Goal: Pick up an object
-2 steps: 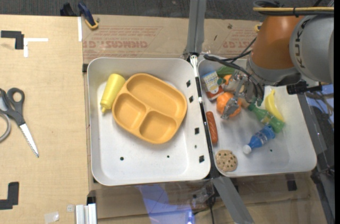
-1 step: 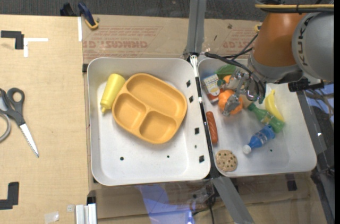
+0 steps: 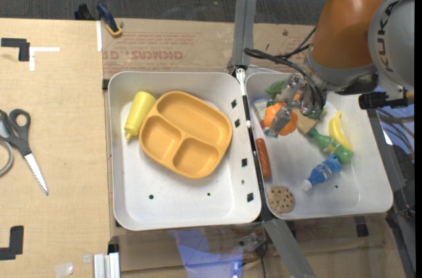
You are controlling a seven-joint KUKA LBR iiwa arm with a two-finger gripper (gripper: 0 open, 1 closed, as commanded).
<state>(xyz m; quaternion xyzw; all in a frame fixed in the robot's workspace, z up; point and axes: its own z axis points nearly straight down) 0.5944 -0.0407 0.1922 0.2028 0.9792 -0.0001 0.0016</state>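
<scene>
A: Here, where is the target?
B: An orange toy [image 3: 272, 117] lies in the right bin [image 3: 369, 197], under the gripper [image 3: 285, 117].
A: Grasped?
B: Cannot tell; the grip is hidden. Judging by this, 1 lift comes next.

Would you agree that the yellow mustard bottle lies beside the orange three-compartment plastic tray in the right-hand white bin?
Not quite: the camera view shows the yellow mustard bottle lying beside the orange three-compartment plastic tray in the left-hand white bin, not the right-hand one.

One fixed overhead camera looks down aslant on both bins [image 3: 178, 217].
</scene>
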